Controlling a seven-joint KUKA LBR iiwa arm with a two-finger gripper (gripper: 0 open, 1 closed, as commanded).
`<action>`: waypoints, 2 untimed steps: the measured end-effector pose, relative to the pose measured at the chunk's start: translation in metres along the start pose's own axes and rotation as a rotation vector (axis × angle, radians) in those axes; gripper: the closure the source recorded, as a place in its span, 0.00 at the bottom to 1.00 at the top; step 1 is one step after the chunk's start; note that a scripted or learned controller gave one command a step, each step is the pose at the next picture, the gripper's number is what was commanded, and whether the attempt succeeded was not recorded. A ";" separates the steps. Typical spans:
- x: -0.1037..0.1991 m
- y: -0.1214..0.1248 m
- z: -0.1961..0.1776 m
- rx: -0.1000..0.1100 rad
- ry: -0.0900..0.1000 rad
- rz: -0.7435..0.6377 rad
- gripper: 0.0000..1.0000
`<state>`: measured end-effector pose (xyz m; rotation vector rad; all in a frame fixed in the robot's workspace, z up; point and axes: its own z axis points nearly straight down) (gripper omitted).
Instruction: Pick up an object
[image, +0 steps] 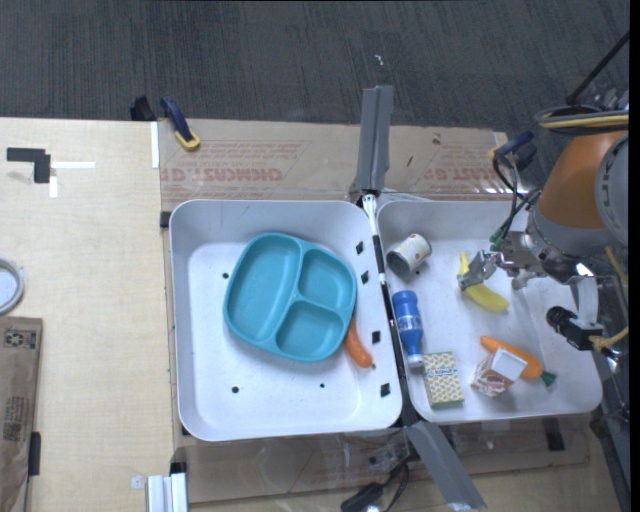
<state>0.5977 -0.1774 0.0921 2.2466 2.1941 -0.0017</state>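
The jaws (484, 270) are hovering over the right bin (440, 222); whether they are parted or clenched I cannot tell. The yellow banana (488, 297) is lying just at their five o'clock, its long axis running ten-to-four, seemingly the nearest candidate.

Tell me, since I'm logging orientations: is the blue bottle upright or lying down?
Lying down. The blue bottle rests on its side along the right bin's left wall, its long body showing.
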 end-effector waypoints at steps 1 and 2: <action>-0.001 0.000 -0.009 0.000 -0.001 0.001 1.00; 0.049 -0.011 -0.167 0.000 0.000 0.050 1.00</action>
